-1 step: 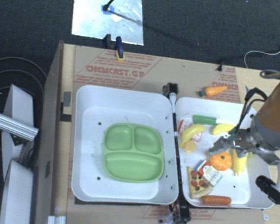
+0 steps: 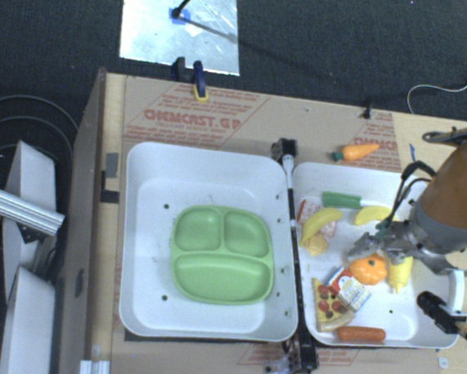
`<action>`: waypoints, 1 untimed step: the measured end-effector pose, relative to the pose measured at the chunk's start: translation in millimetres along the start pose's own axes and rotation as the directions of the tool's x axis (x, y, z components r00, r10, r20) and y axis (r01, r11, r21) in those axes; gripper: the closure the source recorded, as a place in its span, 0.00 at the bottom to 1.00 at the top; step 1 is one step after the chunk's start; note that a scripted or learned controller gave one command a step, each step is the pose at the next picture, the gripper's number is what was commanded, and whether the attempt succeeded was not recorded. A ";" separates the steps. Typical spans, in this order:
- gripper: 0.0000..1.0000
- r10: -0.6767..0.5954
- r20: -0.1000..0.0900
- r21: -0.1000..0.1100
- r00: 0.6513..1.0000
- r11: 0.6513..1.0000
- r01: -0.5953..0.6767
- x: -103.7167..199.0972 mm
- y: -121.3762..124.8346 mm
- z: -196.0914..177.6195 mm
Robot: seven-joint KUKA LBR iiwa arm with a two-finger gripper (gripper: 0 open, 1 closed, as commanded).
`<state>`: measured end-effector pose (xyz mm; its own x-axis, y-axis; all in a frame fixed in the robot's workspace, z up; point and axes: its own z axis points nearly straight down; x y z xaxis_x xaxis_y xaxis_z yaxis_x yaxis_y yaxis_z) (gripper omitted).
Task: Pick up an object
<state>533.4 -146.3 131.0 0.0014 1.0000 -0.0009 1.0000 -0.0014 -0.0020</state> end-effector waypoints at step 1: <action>0.00 -0.008 0.002 -0.010 1.000 1.000 0.008 7.5 74.3 46.7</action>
<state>607.7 -139.0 84.1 -0.0067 1.0000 -0.0024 0.9999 0.0067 0.0075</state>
